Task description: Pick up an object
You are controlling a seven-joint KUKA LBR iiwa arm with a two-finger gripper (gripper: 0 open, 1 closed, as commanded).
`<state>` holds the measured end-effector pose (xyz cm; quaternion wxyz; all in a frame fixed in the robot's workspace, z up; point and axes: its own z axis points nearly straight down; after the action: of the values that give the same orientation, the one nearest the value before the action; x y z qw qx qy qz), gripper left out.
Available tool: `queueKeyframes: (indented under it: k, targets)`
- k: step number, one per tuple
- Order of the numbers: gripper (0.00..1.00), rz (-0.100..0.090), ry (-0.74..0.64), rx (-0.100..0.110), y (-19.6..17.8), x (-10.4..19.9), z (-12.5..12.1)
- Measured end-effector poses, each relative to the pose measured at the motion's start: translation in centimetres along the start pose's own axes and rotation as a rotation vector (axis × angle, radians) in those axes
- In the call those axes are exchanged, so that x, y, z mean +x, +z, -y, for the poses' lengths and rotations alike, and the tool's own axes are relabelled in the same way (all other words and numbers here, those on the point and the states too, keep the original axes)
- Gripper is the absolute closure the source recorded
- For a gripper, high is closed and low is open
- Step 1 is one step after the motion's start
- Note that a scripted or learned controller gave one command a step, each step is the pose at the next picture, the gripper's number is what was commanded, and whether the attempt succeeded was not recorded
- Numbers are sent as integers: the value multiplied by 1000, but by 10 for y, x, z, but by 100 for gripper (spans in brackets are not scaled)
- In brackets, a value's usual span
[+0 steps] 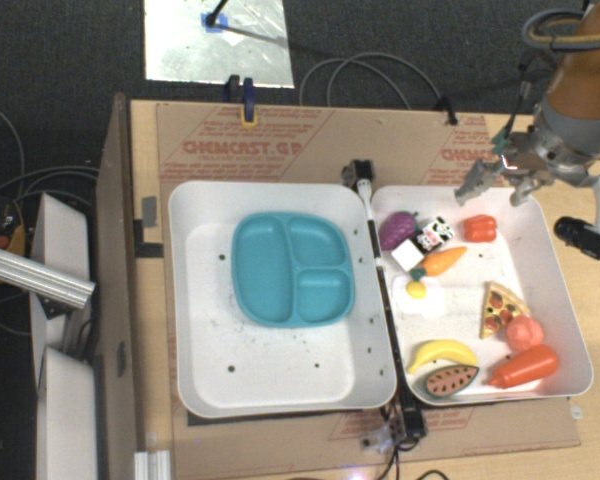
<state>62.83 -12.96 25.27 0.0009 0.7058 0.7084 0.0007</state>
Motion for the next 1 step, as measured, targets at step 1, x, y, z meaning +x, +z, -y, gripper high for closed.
queueKeyframes:
  k: [1]
  targets:
    - [0,2,3,-7,-84,-4,35]
